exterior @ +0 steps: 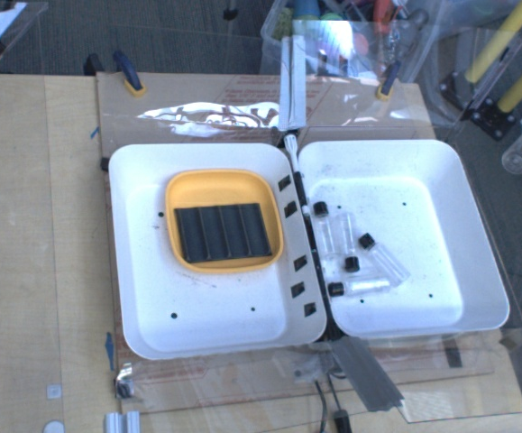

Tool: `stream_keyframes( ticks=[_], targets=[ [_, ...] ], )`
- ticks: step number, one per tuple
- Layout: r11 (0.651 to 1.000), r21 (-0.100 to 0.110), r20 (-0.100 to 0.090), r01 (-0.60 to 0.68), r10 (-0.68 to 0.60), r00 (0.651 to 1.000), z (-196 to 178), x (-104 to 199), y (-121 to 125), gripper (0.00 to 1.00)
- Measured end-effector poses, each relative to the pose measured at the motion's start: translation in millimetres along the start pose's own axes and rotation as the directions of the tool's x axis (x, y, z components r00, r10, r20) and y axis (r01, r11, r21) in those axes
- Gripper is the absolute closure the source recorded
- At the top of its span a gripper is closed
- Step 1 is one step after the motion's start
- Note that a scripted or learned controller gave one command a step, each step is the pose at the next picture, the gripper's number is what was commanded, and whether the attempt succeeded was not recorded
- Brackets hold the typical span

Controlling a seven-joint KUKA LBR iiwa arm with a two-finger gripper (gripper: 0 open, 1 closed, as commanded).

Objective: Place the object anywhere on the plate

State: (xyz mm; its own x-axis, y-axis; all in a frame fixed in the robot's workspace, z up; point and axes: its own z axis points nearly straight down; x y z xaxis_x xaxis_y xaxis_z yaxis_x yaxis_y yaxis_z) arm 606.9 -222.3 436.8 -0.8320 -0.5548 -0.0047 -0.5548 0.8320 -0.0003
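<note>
On the wooden bench (26, 242) two white bins sit side by side, touching. Within the left bin (143, 314) rests a yellow plate (220, 180), and a black ribbed block (223, 233) lies flat across its middle. Several clear vials (337, 237) with black caps lie scattered on the right bin (441, 206) floor, near the shared edge. Whether the pincer is open or closed cannot be told

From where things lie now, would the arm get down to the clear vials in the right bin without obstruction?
Probably yes. The clear vials lie loose and uncovered near the left side of the right bin, open from above. The divider close beside them may crowd the approach.
</note>
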Motion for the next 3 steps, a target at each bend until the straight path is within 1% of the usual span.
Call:
stream_keyframes(
  ticks=[1,2,3],
  targets=[
    [0.956,-0.001,0.0,0.292,-0.292,0.956,0,16,10,1.0],
    [0.782,-0.003,0.001,0.623,-0.623,0.782,1,41,27,1.0],
    [0.518,-0.005,0.003,0.855,-0.855,0.518,1,75,49,1.0]
  ],
)
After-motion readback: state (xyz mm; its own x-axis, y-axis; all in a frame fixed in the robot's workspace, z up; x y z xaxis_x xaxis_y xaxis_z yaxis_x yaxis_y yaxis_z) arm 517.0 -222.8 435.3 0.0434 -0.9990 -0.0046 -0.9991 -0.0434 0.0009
